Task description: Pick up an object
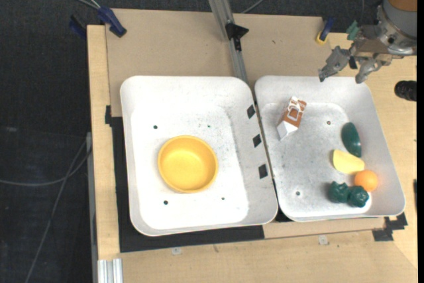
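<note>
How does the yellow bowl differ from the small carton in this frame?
The yellow bowl is round and plain yellow; the small carton is boxy, white with orange-brown print. The bowl sits upright in the left bin; the carton lies tilted in the right bin. The bowl is clearly larger. Both lie apart from the pincer.

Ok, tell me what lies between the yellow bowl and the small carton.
In the camera view, between the yellow bowl and the small carton lie bare white bin floor, the two bins' adjoining rims and black clips.
</note>
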Tool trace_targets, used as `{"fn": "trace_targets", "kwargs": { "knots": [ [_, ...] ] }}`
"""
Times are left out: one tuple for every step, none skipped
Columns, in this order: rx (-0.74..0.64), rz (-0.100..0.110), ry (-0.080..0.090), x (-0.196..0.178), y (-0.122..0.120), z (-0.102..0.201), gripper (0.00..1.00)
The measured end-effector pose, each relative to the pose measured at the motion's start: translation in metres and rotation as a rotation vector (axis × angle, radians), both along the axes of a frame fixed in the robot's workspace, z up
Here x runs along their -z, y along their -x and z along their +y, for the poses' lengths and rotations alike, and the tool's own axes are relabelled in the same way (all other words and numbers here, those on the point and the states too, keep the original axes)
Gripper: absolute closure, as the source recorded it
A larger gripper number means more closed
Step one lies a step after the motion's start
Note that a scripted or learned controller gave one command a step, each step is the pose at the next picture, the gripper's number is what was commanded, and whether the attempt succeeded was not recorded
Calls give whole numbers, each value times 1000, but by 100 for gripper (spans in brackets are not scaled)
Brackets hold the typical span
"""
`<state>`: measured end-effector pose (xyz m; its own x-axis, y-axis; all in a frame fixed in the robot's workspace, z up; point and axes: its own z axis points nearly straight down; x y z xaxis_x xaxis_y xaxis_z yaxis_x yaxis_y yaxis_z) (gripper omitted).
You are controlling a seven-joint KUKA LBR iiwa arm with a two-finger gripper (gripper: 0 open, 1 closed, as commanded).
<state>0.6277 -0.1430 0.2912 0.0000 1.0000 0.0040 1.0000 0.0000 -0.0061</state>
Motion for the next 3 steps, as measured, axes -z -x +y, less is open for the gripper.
{"fn": "trace_targets", "kwargs": {
  "knots": [
    [0, 6, 0, 61, 5, 5, 0],
    [1, 9, -1, 125, 6, 3, 0],
    [0, -2, -4, 182, 3, 7, 0]
  ]
}}
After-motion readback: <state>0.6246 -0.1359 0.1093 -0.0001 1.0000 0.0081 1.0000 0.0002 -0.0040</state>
